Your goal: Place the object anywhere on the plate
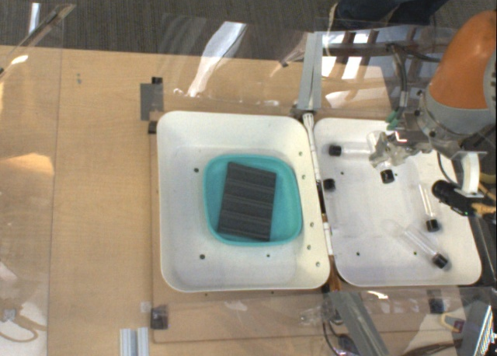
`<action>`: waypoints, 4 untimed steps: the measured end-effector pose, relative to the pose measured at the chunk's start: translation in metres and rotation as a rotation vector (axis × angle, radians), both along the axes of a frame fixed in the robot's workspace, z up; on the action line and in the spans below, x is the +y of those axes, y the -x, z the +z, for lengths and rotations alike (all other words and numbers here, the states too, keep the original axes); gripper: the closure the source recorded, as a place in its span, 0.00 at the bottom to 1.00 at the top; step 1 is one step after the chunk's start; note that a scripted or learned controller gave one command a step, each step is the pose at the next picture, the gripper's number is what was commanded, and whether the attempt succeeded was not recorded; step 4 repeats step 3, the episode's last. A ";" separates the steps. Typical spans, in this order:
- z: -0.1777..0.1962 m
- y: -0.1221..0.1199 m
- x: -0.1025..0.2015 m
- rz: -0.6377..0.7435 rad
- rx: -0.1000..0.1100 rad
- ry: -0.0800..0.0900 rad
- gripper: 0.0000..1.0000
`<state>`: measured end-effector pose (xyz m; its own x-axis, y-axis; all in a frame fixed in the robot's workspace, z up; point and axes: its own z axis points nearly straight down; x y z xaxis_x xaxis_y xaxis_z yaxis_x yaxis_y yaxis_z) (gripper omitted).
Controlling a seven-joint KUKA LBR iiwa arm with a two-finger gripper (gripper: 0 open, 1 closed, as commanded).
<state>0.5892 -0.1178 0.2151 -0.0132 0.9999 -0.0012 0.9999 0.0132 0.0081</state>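
A dark grey ribbed block (247, 201) lies flat on the teal plate (290, 207) in the middle of the left bin (178, 261), and covers much of the plate's centre. My gripper (386, 150) hangs over the upper part of the right bin (365, 253), well to the right of the plate and apart from the block. Nothing shows in the gripper. The arm's orange band (470, 59) sits above it at the right edge.
Several small black pegs (335, 149) and clear tube-like pieces (425, 200) are scattered across the right bin. A metal divider (317, 183) runs between the two bins. Clear plastic sheeting (217, 51) and a metal frame (373, 43) stand behind the bins.
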 end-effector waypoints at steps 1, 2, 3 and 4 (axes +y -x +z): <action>-0.029 -0.013 0.100 0.189 0.002 0.000 1.00; -0.030 0.004 0.164 0.250 0.003 -0.001 1.00; -0.030 0.004 0.163 0.250 0.003 -0.001 0.00; -0.030 0.004 0.163 0.250 0.003 -0.001 0.00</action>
